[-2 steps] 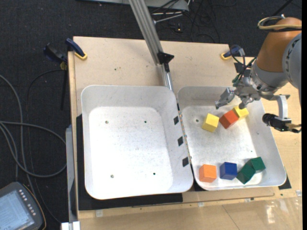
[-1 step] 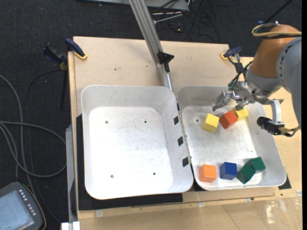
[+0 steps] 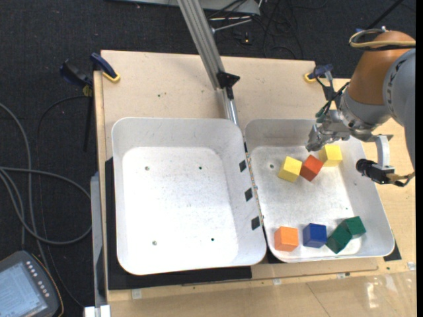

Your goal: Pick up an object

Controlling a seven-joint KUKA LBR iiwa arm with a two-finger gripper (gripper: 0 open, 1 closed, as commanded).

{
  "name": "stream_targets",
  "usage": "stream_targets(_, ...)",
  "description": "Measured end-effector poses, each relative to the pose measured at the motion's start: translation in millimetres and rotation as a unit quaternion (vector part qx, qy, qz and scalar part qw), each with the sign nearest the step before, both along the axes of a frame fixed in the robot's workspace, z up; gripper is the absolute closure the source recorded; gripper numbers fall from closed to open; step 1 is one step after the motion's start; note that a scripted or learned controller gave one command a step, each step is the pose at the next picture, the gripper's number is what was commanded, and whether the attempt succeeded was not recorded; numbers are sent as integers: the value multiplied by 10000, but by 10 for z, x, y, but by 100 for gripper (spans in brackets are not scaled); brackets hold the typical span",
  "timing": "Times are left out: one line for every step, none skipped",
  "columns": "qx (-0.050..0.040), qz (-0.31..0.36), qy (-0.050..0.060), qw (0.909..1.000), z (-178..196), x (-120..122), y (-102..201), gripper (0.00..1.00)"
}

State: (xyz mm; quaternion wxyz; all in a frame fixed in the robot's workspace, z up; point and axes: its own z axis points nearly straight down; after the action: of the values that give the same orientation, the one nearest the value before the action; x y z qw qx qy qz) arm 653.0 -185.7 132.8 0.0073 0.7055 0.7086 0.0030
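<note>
Status: the pick is not complete. No block is seen lifted, and every block rests on the floor of the right bin (image 3: 370, 207).

Near edge of the right bin: four blocks lie in a row along the front wall. From left to right these are an orange block (image 3: 286, 238), a blue block (image 3: 315, 235), and two green blocks (image 3: 346, 234) touching each other at the front right corner. The orange and blue blocks lie just beside each other. None of these is near the claw.

Middle of the right bin: a yellow block (image 3: 290, 168) and a red block (image 3: 311, 168) lie touching, side by side. A second, smaller-looking yellow block (image 3: 332, 153) lies just beyond the red one, near the claw.

Far part of the right bin: the claw (image 3: 319, 140) hangs low over the bin floor, just beside the far yellow block and the red block. Whether the claw is open or closed cannot be told; the wrist hides its tips. No block is seen inside it.

The left bin (image 3: 132, 137) sits beside the right bin on the tabletop (image 3: 165, 78).

Remaining work, as a judgement: close on one block, most likely the red or the far yellow one, then raise it clear of the bin floor.
</note>
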Motion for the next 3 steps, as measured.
stream_targets(20, 1, 30, 10000, 585, 69, 85, 100)
stream_targets(19, -4, 33, 10000, 1068, 86, 86, 100)
stream_targets(25, -7, 54, 10000, 1179, 96, 87, 100)
